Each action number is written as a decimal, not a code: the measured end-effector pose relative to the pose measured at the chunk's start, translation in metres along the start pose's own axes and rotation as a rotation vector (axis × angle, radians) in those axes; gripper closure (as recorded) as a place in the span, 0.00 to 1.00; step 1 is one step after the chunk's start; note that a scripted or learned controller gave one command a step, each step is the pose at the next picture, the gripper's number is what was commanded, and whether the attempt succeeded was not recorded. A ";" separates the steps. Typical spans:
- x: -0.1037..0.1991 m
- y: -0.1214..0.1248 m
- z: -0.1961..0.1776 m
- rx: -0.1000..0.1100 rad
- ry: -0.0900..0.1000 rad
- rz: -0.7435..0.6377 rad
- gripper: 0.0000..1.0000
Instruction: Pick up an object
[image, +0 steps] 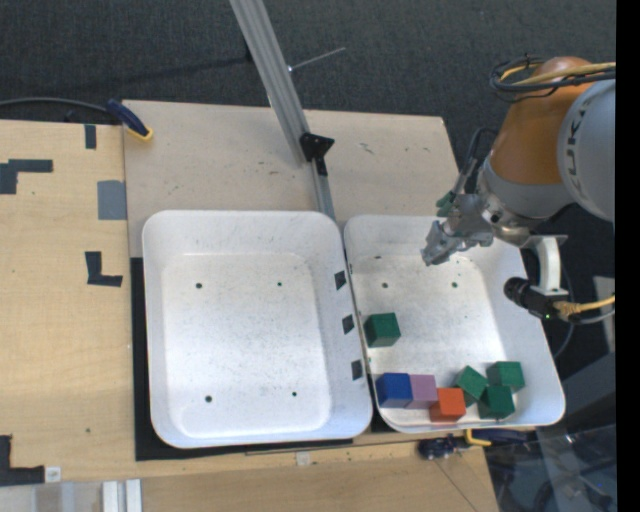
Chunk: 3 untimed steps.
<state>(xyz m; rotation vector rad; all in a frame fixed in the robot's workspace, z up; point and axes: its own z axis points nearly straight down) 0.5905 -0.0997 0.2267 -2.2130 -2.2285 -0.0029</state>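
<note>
The gripper (437, 249) hangs over the far part of the right bin (530, 330), above bare floor. A green cube (382, 328) lies alone near the bin's left wall, well below and left of the gripper. Along the near edge sit a blue cube (394, 388), a lilac block (423, 389), an orange block (449, 403) and three green blocks (492, 388). Nothing shows between the fingers.
The left bin (160, 300) sits beside the right one, sharing a middle rim. A grey metal bar (285, 90) slants down from the top to the bins' far junction. The arm's orange and grey body (545, 140) fills the upper right.
</note>
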 end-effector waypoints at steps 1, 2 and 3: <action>0.054 0.005 -0.011 0.000 0.000 0.000 1.00; 0.111 0.013 0.001 0.002 -0.001 0.000 1.00; 0.166 0.015 0.011 0.003 -0.001 0.000 1.00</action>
